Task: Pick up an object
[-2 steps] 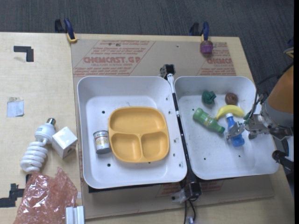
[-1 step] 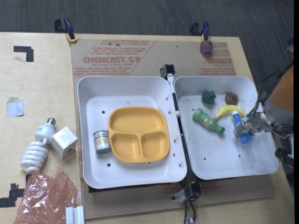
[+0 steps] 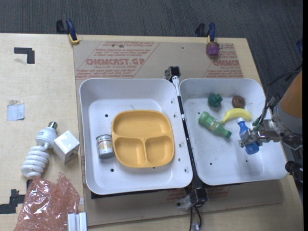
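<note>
The gripper (image 3: 251,139) sat low over a blue spray bottle (image 3: 246,137) in the right bin (image 3: 226,173), apparently placed to seize it; whether its fingers had closed could not be told. A banana (image 3: 236,114) lay just beside the bottle, a green bottle (image 3: 214,124) near, crowding the approach. A green toy (image 3: 214,100) and brown ball (image 3: 238,101) lay farther back. The left bin (image 3: 91,129) held a yellow divided plate (image 3: 143,138) and small can (image 3: 104,146).
</note>
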Robot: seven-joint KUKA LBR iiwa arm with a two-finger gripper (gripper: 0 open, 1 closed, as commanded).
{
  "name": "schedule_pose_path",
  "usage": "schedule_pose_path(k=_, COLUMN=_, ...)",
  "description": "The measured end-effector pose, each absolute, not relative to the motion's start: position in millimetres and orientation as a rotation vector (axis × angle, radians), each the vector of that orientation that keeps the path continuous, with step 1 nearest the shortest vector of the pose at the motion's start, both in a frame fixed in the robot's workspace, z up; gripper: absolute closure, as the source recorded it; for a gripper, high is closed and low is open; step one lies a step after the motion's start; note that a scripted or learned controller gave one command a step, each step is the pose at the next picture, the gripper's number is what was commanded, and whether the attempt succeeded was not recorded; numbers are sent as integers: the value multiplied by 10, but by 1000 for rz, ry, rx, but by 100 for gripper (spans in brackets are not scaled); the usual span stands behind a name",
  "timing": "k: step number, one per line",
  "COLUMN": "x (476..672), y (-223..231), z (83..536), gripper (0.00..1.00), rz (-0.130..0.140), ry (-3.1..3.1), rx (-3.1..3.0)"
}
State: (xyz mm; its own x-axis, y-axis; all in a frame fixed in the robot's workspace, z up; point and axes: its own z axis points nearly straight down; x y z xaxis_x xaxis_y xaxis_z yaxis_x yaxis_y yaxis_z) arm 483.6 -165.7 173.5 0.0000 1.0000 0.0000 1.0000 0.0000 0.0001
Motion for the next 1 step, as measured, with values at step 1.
schedule_pose_path(k=1, x=4783, y=-931, z=2000, gripper=100, rz=1, ry=2221, rx=2221)
